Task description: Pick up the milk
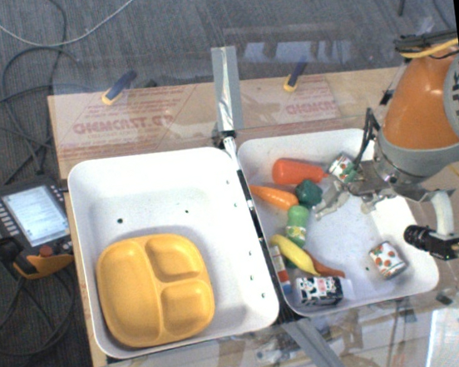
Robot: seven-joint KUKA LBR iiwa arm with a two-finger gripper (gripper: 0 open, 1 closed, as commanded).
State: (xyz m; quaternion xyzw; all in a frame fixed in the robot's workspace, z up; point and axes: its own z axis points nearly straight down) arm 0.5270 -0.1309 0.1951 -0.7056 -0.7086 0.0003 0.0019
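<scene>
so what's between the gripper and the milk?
In the camera view, gripper to milk: bare white bin floor, with the banana just left of the line.

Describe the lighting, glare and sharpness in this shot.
Camera view: even, soft light with faint shadows inside the white bins; pale glare streaks on the bench's near edge; overall slightly soft, so the print on the milk carton is unreadable.

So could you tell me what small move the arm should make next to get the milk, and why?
Probably shift the gripper toward the near edge of the right bin. The milk carton lies there against the near wall, beside the banana, while the gripper sits farther back by the green pepper.
</scene>
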